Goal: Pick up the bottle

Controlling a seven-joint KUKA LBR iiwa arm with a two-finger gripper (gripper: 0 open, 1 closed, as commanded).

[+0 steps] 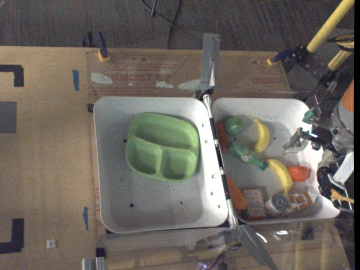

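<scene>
Green divided plate [162, 145] in white left bin [112, 207]; yellow bananas [261, 134], green bottle [246, 154] in white right bin [281, 107].

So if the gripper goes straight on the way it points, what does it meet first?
Likely the bare bin floor just left of the gripper; beyond that, the upper banana. Depth is unclear.

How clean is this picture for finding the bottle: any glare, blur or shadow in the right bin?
Camera view: soft throughout, small items lack crisp edges; the green bottle reads clearly against the white right bin; faint shadows under items; bright reflections along the bench's near edge below the bins; gripper blurry at the bin's right side.
</scene>
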